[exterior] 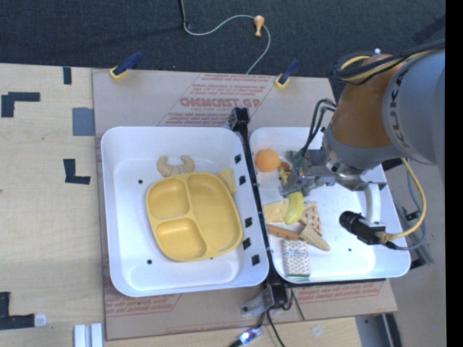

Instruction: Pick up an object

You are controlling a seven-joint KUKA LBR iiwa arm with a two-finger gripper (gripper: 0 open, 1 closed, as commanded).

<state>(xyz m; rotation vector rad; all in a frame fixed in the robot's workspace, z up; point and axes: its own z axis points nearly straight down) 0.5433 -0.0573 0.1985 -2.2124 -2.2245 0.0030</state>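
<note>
In the right bin [362,262] lies a cluster of toy foods. It holds an orange ball [267,160], a yellow-green banana-like piece [294,208], a pale yellow wedge [275,211], tan triangular crackers [312,228] and a white-and-green packet [296,257]. My gripper [292,187] reaches down from the right into the cluster. It sits just above the banana-like piece and right of the orange ball. Its body hides what lies directly under its tip.
The left bin [123,194] holds a yellow divided plate [194,215], a beige curved pastry shape [176,166] and a pale yellow piece [228,178] by the divider. A black cylinder with a yellow cable [359,227] hangs over the right bin. Blue clamps hold the cardboard at the back.
</note>
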